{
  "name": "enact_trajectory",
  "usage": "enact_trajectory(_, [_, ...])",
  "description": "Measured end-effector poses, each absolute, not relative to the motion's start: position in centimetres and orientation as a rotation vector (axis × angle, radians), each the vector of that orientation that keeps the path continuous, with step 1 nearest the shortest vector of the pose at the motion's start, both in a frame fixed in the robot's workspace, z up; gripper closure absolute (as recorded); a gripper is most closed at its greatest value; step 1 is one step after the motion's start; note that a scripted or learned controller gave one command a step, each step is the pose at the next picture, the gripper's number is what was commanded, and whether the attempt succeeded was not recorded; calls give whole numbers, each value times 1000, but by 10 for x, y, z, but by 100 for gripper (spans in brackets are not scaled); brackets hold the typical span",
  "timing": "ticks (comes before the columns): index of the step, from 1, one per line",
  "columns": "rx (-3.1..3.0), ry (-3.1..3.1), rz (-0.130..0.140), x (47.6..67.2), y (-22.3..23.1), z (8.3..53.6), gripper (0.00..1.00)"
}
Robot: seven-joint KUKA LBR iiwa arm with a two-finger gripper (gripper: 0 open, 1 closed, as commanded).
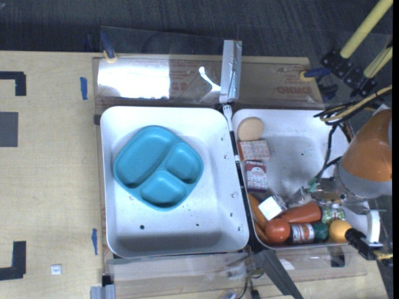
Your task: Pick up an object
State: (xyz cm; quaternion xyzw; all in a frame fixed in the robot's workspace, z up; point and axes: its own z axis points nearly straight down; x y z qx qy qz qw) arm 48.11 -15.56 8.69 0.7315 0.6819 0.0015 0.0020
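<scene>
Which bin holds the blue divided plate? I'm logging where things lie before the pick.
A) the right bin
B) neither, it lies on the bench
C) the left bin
C: the blue divided plate lies flat in the left bin, while the right bin holds the small items crowded along its near and left sides.

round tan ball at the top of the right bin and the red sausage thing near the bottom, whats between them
In the camera view, two small boxes lie between the tan ball and the red sausage: a pale box, then a red-and-white box, then a white block by the sausage.
</scene>
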Motion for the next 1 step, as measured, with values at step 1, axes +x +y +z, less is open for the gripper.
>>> enact_trajectory(1, [2291, 2132, 12, 484, -156, 99, 100])
